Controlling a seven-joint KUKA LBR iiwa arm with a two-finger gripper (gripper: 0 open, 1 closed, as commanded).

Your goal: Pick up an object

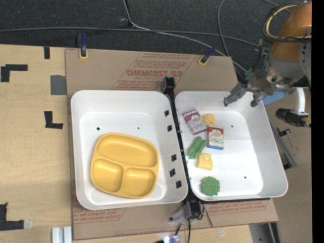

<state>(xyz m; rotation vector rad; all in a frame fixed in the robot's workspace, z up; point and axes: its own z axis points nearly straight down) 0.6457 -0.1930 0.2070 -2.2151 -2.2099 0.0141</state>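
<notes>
Bench (30, 151) beneath my fingers (232, 98): cardboard sheet (152, 72) on it, bearing two white bins (81, 151) left of them.

The arm (289, 39) is grey metal with a rounded orange band at its top, glossy and catching light. Below the band sits a paler grey collar, then a darker, cluttered wrist block with small fittings too blurred to tell apart. A thin black cable loops in an arc on the far left side of the orange band. A spot of green shows on the left of the wrist block. The gripper (244, 98) has two dark grey fingers (232, 97), slim and tapering, projecting from the block.
</notes>
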